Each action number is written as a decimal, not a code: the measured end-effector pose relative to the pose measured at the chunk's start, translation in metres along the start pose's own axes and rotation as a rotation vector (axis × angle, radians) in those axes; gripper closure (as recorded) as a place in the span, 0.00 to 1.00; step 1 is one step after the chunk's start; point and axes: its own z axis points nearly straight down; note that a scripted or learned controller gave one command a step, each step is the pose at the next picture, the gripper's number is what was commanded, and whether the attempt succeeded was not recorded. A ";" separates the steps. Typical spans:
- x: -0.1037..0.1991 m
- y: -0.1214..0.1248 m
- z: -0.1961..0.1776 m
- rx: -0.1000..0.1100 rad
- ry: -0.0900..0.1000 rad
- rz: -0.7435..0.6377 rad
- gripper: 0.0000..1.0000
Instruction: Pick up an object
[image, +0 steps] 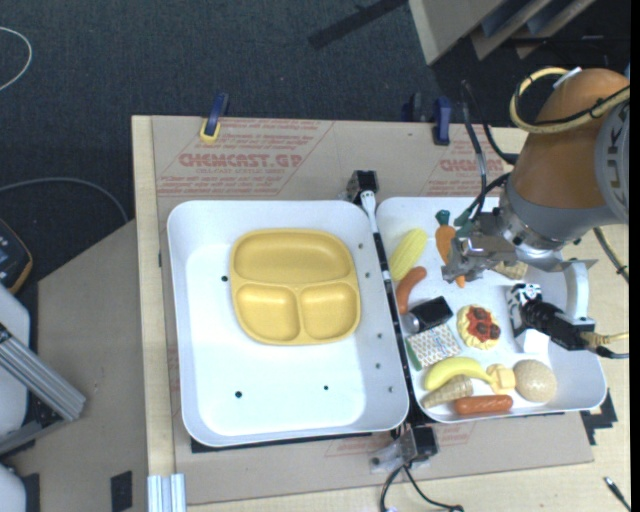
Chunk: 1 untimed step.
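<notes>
red print on the brown board under the bins reads "chemcast gp". it repeats, cut off, at the right.

A: Count pls, bins first?
B: 2 white bins: left bin, right bin. 1 yellow divided plate.
A: Toy food?
B: 1 corn, 1 carrot, 2 sausages: red sausage, lower sausage. 1 banana, 1 pizza, 1 bun.
A: Other?
B: 1 black block, 1 mesh piece.
</notes>
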 end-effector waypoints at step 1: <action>-0.003 0.005 -0.020 -0.008 -0.003 0.002 1.00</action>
